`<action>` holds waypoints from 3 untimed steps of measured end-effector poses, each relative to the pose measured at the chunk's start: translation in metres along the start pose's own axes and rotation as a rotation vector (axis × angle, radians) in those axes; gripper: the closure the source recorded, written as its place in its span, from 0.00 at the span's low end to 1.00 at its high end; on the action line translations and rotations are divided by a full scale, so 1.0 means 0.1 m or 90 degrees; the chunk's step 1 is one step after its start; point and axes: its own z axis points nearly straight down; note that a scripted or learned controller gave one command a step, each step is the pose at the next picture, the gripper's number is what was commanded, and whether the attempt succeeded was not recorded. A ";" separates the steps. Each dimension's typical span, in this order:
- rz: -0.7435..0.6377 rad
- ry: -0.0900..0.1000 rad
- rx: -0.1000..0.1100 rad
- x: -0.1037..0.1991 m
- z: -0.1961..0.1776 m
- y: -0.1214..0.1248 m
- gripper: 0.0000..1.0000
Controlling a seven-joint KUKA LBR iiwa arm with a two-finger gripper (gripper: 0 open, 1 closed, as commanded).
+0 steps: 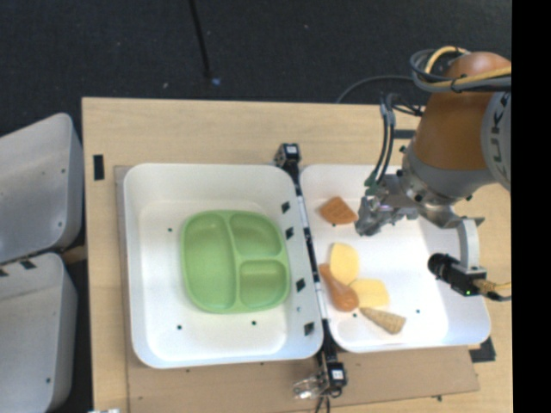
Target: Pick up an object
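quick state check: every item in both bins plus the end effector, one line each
green tray: upright in left bin, three compartments
orange wedge: flat in right bin, beside the end effector
end effector: low over right bin, nothing seen held
pale yellow piece: flat, overlaps orange sausage
orange sausage: flat, partly under yellow pieces
yellow block: flat, touching sausage
tan wedge: flat, nearest the front rim
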 end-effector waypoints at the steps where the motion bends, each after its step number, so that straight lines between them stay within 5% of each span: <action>1: -0.001 0.000 -0.001 0.50 -0.05 0.13 1.00; 3: 0.000 0.000 0.000 1.45 -0.01 0.19 1.00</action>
